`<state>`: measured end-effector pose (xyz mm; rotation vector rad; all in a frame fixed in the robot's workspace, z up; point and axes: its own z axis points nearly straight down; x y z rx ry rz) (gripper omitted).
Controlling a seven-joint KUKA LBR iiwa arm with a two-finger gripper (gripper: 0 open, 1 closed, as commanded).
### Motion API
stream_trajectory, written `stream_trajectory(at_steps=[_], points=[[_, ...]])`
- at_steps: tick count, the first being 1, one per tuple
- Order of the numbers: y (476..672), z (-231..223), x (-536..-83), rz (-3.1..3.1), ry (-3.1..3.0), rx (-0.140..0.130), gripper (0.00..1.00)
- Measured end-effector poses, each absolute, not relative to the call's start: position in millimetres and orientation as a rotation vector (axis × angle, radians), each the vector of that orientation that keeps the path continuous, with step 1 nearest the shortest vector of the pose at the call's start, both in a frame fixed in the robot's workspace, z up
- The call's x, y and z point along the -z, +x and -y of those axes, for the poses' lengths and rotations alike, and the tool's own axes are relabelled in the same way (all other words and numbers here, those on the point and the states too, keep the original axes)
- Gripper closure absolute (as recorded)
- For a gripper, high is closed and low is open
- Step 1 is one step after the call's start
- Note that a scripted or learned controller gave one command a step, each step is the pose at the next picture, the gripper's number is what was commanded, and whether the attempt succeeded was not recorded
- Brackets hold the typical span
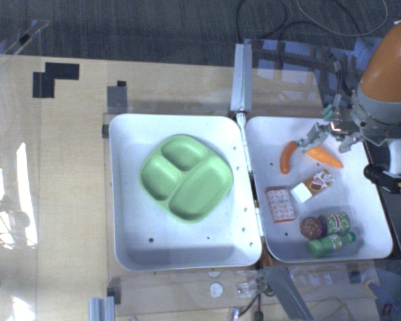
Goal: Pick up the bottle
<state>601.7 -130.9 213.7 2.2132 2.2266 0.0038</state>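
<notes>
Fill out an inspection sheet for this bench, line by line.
Surface: wooden bench bearing a left bin and a right bin.
Job's things: green bottle lying at the right bin's near edge, untouched.
Clutter: green divided plate in the left bin; carrot, orange sausage, carton, patterned card, can, dark round item in the right bin.
Grippers: gripper above the carrot, far from the bottle.
Cables: black cables on the floor behind.
Surroundings: dark carpet.

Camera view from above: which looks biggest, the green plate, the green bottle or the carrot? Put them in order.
1. Green plate, by far the largest.
2. Green bottle.
3. Carrot, looking only slightly smaller than the bottle, so those two are nearly alike.
</notes>
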Motion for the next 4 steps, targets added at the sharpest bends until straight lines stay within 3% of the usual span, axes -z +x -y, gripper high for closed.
stream_trajectory(at_steps=[1,2,3,4], points=[[653.3,179,-115,-2.163,2.273,-0.003,0.00],[653.2,185,-88,-2.055,2.370,-0.007,0.00],[655.9,183,-101,-2.059,2.359,-0.012,1.00],[613.9,172,-185,-2.048,2.374,-0.008,1.00]])
